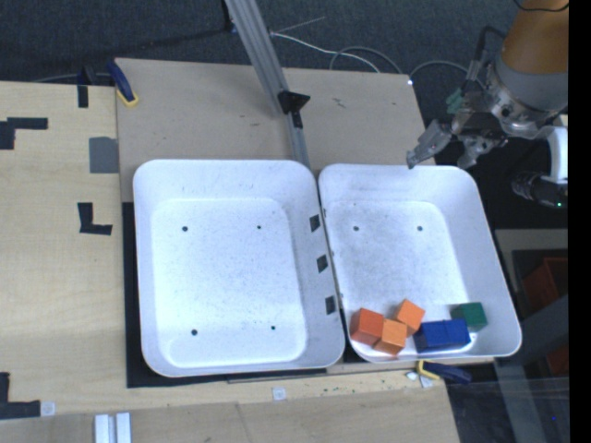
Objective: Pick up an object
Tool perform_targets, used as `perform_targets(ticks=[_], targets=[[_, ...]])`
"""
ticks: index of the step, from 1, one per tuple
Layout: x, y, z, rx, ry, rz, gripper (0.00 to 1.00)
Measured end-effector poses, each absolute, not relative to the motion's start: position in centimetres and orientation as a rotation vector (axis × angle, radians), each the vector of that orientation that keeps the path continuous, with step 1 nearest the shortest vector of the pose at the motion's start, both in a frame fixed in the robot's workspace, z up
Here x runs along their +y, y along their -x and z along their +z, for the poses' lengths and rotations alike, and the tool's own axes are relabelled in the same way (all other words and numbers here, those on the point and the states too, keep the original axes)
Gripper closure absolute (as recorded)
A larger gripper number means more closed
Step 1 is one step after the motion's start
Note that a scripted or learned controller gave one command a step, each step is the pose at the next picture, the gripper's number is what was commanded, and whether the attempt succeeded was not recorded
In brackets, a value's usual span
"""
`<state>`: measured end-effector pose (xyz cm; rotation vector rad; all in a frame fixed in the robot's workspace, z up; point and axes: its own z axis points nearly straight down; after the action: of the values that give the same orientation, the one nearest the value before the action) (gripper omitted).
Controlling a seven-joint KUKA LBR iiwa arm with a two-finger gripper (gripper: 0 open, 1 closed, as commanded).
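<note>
Several small blocks lie in the near right corner of the right bin [462, 201]: an orange block [368, 324], a second orange block [410, 314], a third orange block [392, 336], a blue block [441, 336] and a green block [472, 315]. My gripper [444, 155] hangs above the far right rim of that bin, well away from the blocks. Its two fingers are spread apart and it is open, with nothing between them.
The left bin [148, 247] stands beside the right one, their rims touching in the middle. A slanted metal rail [263, 49] runs from the top of the view down to the gap between the bins. Thin cables [369, 58] lie on the bench behind.
</note>
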<state>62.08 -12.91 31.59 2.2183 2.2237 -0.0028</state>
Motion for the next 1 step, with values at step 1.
perform_targets(ticks=[1], targets=[[-12.11,-65.96,32.13,2.222,-2.217,0.000,0.00]])
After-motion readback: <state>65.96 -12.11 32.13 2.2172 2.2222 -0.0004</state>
